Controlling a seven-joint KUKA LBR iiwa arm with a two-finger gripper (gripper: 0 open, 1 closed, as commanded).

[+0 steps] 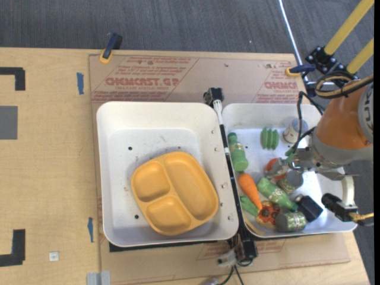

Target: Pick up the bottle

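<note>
1. We take the right bin (309,113) as our landmark; the green bottle (238,155) lies along its left wall, in the far half, cap end pointing away from the camera, long axis roughly parallel to that wall.
2. We see the gripper (290,172) low over the clutter at the bin's middle, beside a carrot (250,188) and green toys; we cannot tell how it is set.
3. We judge that the bottle lies to the gripper's left and slightly farther back, apart from it; the coming move needs a sideways shift toward that wall, closing across the bottle's short width.
</note>
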